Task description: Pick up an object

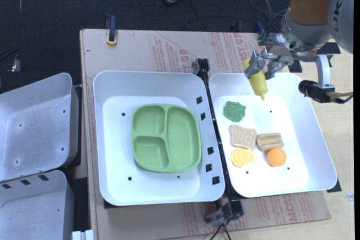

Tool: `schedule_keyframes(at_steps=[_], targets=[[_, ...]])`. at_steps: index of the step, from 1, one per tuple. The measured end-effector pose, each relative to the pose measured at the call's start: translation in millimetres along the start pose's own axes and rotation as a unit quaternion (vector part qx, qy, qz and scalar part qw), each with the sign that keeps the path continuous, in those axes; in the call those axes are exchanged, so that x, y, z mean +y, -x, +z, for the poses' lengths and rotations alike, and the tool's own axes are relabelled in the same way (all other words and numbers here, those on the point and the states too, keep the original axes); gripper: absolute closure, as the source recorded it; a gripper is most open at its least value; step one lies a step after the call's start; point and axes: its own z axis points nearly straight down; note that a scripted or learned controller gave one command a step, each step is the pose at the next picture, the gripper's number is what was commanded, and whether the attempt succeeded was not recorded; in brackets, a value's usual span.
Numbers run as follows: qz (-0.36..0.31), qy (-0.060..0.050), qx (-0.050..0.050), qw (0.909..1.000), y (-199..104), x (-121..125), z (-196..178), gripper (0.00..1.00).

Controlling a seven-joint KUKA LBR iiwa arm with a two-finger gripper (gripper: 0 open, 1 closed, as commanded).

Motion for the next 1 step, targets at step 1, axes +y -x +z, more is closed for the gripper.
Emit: schedule_keyframes(at_steps=[1], targets=[[0.0, 0.001, 0.0, 1.0, -51.6, 6.3, -1.9, 1.0]])
